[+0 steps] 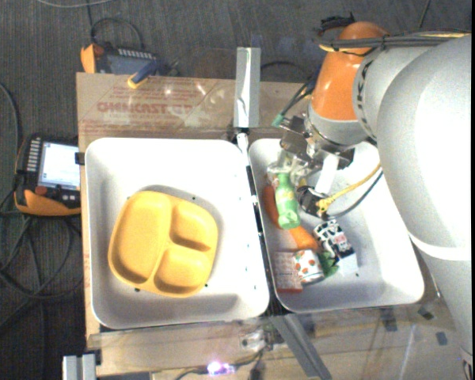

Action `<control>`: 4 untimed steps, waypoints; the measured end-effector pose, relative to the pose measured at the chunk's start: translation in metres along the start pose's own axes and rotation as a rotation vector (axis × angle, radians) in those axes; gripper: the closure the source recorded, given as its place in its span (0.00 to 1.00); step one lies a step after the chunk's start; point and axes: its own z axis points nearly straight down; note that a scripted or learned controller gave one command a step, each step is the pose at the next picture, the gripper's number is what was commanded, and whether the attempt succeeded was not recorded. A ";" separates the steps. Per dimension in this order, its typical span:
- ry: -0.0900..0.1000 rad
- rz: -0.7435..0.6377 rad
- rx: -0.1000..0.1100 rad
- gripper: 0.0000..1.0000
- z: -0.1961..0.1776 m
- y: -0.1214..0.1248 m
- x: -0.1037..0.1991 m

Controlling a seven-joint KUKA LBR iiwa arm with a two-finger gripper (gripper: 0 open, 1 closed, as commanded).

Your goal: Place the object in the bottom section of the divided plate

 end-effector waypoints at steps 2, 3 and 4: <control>-0.001 0.292 0.001 1.00 0.001 -0.091 0.043; -0.003 0.191 -0.001 1.00 -0.007 -0.102 0.103; -0.005 -0.027 -0.003 1.00 -0.007 -0.112 0.161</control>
